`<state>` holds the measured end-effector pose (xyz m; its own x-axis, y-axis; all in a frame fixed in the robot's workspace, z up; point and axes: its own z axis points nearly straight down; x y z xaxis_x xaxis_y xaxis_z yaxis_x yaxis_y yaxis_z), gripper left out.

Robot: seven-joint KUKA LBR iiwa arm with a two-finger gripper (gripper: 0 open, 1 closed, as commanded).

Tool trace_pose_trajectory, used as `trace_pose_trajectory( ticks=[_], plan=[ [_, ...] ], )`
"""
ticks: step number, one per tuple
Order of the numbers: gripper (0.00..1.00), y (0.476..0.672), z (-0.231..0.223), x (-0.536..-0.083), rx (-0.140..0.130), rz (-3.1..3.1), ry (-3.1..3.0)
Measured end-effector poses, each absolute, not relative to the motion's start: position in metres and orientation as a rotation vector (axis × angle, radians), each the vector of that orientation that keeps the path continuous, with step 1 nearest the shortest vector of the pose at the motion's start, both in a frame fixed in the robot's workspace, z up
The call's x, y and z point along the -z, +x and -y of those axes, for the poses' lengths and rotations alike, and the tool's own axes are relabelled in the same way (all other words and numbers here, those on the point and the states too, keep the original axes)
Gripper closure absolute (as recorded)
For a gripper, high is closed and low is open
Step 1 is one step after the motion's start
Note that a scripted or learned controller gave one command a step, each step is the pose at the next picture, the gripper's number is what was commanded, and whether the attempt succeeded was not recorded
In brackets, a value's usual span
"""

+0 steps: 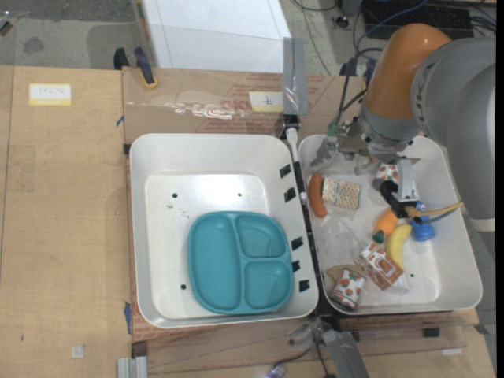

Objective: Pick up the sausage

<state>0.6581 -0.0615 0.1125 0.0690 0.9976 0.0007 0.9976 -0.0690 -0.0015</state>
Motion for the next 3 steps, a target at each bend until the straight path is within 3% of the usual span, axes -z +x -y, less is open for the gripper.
trace_pose_trajectory(
  ticks=[1, 2, 3],
  plan=[
    [0.0, 0.649, 0.056, -0.092, -0.002, 2.207, -2.233],
    [1.0, 0.649, 0.057, -0.103, 0.003, 2.204, -2.237],
    [1.0, 0.634, -0.004, -0.236, 0.003, 2.052, -2.381]
  ],
)
